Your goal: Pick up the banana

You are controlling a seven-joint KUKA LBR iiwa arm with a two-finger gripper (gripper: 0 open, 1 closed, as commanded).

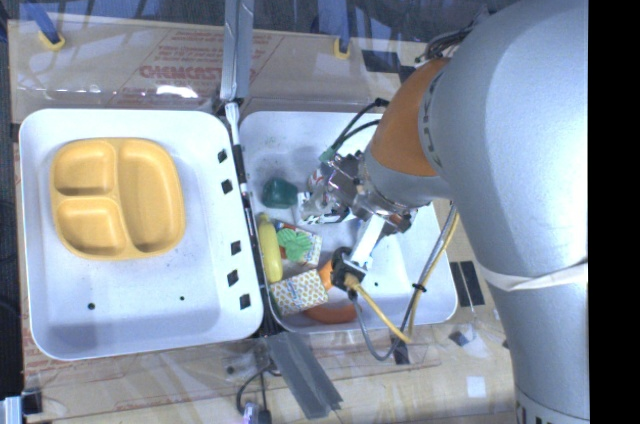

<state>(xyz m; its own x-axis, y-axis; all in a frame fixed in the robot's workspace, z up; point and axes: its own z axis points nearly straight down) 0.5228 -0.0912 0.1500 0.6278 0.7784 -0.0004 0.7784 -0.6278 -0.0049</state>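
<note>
Two white bins side by side on the bench. Left bin (40,312) carries a yellow divided tray (118,195) with three compartments, set toward its far left corner.

Right bin (262,137) holds the clutter, all gathered along its left and near sides. Banana (270,250) lies lengthwise against the left wall, about halfway along that wall, yellow with a greenish far tip. Just beside it, toward the bin's middle, a small red and green item (298,242) (too blurred to name). At the banana's near end, a patterned packet (299,292), touching or almost touching it. An orange-red object (330,314) sits by the near wall, partly hidden. A dark green object (279,191) rests farther in, beyond the banana's far tip.

Arm (520,142) reaches in from the right edge, grey body, orange band above the wrist. Tool (322,196) hangs over the middle of the right bin, between the dark green object and the red and green item, apart from the banana. Cannot tell how the tool is set: cables and metal parts crowd the tip. Nothing is visibly held.
</note>
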